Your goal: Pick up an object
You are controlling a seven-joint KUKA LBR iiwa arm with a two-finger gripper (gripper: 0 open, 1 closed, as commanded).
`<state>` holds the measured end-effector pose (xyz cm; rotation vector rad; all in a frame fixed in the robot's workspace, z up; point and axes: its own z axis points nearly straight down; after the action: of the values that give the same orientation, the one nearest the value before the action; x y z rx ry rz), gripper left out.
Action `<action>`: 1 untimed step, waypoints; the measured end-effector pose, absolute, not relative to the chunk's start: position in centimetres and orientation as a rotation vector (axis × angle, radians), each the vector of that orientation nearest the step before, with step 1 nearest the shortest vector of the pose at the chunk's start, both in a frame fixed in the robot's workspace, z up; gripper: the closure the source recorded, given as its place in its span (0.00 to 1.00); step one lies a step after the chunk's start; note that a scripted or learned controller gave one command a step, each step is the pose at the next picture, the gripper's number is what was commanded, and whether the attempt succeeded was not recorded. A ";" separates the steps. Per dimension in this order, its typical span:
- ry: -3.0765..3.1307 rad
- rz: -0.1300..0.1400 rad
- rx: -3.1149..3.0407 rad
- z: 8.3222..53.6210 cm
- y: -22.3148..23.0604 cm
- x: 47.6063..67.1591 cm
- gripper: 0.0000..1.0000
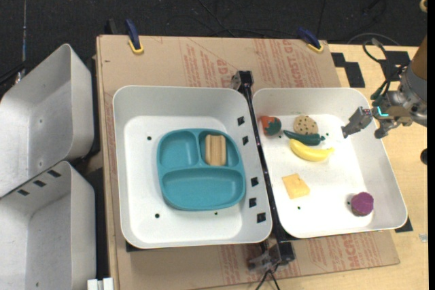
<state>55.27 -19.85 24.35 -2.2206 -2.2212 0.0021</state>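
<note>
Arm [423, 71] cut off by right edge of frame; just the wrist end and gripper [370, 122] visible. Fingers too small and dark to read. Banana [311, 152]: top edge partly covered by a dark green piece [307, 138], too small to identify. Grey trays [41, 146] at left cut off by left and bottom edges.

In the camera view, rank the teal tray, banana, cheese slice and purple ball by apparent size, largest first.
1. teal tray, by far the largest.
2. banana.
3. cheese slice and purple ball: these look about alike, so I won't rank them.
</note>
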 end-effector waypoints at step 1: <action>-2.222 0.001 -2.221 24.4 -19.9 55.3 0.00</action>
<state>55.31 -19.86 24.43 -2.2213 -2.2225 0.0008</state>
